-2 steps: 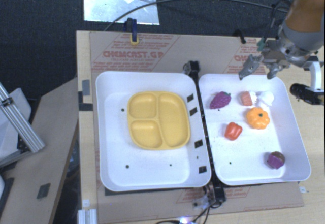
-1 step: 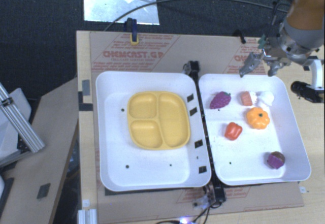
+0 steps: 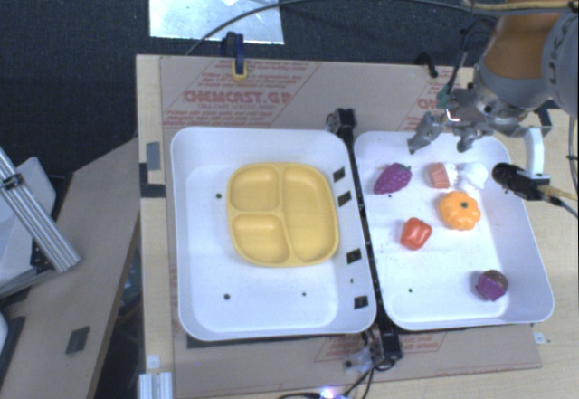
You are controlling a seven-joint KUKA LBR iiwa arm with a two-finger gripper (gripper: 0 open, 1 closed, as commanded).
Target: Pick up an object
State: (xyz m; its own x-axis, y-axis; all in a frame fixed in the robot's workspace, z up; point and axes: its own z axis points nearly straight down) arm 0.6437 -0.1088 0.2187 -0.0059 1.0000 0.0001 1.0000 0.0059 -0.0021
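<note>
The claw (image 3: 444, 134) hangs over the far edge of the right bin (image 3: 520, 234), its two fingers spread apart with nothing between them. Just below it lies a small pink block (image 3: 440, 175), with a white lump (image 3: 472, 175) beside it too pale against the bin to identify. To the block's left sits a purple bunch of grapes (image 3: 393, 177). Further below the claw are an orange pumpkin (image 3: 460, 210) and a red pepper (image 3: 415, 232). Farthest below, near the bin's front corner, rests a dark purple piece (image 3: 490, 284). Well to the claw's left, a yellow divided plate (image 3: 281, 213) sits in the left bin (image 3: 208, 298). The arm (image 3: 534, 35) is cut off at the right.
</note>
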